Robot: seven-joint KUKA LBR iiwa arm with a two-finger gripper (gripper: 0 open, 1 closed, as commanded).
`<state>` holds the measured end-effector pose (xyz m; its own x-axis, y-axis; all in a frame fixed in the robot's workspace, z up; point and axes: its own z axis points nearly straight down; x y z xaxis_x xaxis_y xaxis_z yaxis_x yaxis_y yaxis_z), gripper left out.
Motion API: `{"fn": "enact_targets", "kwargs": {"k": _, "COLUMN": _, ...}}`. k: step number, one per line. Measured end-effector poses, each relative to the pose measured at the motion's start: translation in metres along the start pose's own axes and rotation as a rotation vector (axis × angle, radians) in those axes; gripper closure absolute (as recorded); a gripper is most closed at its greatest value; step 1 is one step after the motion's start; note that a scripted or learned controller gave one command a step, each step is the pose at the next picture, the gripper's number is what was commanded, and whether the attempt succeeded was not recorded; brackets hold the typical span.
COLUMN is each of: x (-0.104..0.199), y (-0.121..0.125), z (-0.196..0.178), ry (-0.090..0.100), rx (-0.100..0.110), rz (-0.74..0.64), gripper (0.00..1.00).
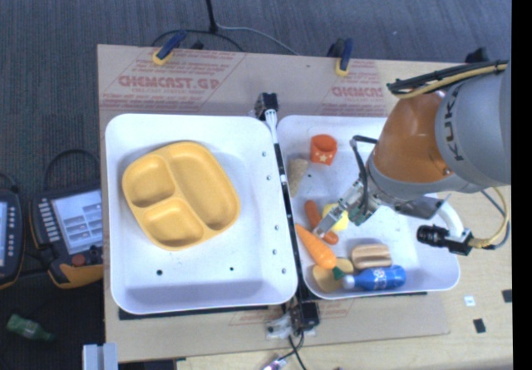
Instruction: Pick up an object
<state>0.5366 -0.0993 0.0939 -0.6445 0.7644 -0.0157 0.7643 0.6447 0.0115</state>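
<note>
Over the right bin (449, 273), the gripper (347, 214) hangs low near the bin's middle, reaching in from the arm (432, 144) on the right. Whether it is apart or together cannot be told; a small yellow piece (336, 214) shows right at its tip, but it is unclear if that piece is gripped or merely lies beneath.

Just left of the gripper lies a small red-orange sausage (313, 213), and another short orange bit (329, 236) sits just below the tip. Lower left, a carrot (315, 249) lies slanted against the bin's left wall. Near the bin's front edge, a hot dog bun (371, 256) rests just above a blue bottle (376, 278) lying on its side, with a yellowish-green lump (324, 277) just beside the bottle's cap. Toward the back of the bin stands an orange cup (323, 150), and a pale beige piece (298, 174) lies near the left wall.

The left bin (150, 277) holds a yellow tray (179, 194) with three compartments, tilted a little. Both bins sit on the brown surface (166, 81), which bears two clamps at its far edge.
</note>
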Motion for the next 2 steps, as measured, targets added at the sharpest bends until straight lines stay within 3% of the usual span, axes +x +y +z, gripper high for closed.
{"fn": "enact_targets", "kwargs": {"k": 2, "x": 0.0, "y": 0.0001, "z": 0.0, "ry": 0.0, "rx": 0.0, "rz": 0.0, "gripper": 0.0}}
